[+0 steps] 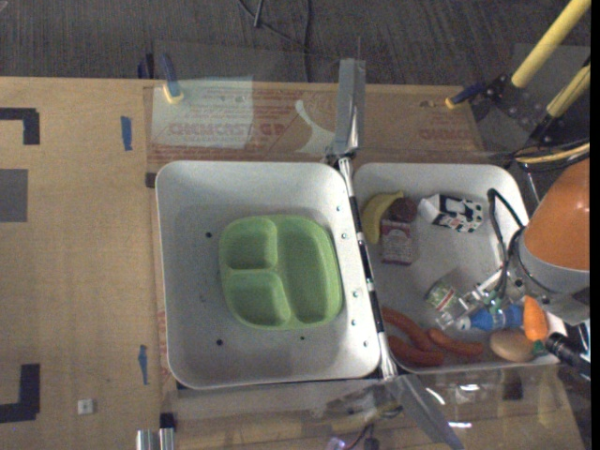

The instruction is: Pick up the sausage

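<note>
The hand sits low in the right bin, a cluster of metal parts under the arm's orange band; whether it is spread or pressed together I cannot tell, since the parts blur into the items beneath them. Just beside it lie a blue object, an orange carrot-like piece and a tan rounded item, each partly crowded by its neighbours, plus a small green-and-white packet that is hard to identify. The sausage is in the near left corner of this bin: three red links can be counted, lying close together, their long axes running from upper left to lower right, almost along the bin's near rim. Further back are one yellow banana, one dark red box with a dark round thing at its top, and one black-and-white packet. The left bin holds one green three-compartment tray. Both bins rest on the desk, which carries strips of blue tape
</note>
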Motion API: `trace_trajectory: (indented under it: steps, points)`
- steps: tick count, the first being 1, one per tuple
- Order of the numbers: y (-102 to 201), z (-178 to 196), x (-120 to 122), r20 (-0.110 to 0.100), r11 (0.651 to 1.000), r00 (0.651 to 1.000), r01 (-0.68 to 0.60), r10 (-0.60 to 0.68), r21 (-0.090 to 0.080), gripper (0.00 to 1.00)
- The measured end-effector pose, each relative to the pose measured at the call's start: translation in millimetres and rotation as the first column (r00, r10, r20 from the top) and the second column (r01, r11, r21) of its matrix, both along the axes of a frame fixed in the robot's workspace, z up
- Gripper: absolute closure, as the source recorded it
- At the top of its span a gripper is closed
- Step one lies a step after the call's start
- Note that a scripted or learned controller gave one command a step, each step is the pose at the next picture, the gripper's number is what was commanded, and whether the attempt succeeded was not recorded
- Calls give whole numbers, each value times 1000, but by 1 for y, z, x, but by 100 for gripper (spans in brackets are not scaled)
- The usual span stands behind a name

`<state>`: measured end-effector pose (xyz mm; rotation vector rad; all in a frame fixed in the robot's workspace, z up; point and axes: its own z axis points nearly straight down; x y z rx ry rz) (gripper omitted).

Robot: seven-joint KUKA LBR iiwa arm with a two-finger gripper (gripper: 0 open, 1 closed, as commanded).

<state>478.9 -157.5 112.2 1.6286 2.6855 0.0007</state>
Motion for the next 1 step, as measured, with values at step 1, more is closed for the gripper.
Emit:
trace_trajectory:
  steps: [1]
  points:
    - [-21,8,41,3,999,999,48,-48,-1,0]
